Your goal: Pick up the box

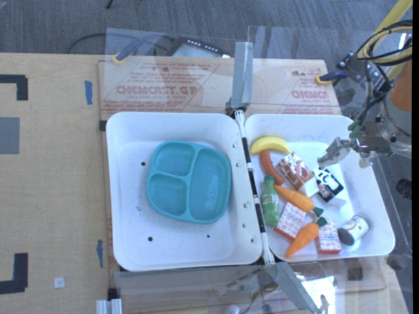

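Note:
Three small red-and-white boxes lie in the right bin point(383, 221): one tilted box point(296, 170) below the banana, one box point(290, 220) by the green bottle, and one box point(328, 236) near the front. My gripper point(347, 157) hangs over the bin's back right part, reaching in from the right. Its fingers point(330, 152) are spread open with nothing between them. It is to the right of the tilted box and just above a black-and-white carton point(329, 183).
The right bin also holds a banana point(270, 144), a sausage point(269, 163), a green bottle point(269, 201), two carrots point(296, 199) and a white round toy point(353, 229). A teal divided plate point(189, 181) sits in the left bin point(121, 195). A metal divider point(243, 77) stands behind the bins.

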Controlling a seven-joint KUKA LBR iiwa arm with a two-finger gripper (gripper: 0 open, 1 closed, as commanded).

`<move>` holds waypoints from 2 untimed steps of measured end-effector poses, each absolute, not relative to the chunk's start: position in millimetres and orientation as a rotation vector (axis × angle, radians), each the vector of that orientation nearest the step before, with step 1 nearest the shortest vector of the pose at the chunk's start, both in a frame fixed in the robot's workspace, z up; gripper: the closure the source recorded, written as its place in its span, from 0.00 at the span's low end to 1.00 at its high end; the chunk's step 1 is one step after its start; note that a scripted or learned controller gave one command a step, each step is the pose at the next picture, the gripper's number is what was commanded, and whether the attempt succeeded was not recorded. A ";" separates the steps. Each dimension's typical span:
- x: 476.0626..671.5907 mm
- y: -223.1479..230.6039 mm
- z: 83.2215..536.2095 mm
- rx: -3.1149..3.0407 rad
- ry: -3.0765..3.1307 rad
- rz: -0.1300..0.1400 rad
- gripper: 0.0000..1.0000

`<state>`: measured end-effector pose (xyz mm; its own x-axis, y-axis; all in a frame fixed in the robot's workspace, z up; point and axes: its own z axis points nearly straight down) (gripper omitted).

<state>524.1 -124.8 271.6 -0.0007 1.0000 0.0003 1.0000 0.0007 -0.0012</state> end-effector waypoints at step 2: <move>597.6 -171.5 107.2 -2.321 -2.134 -0.011 0.00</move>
<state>597.6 -171.5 107.2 0.0838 0.9965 -0.0028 0.9964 -0.0838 0.0136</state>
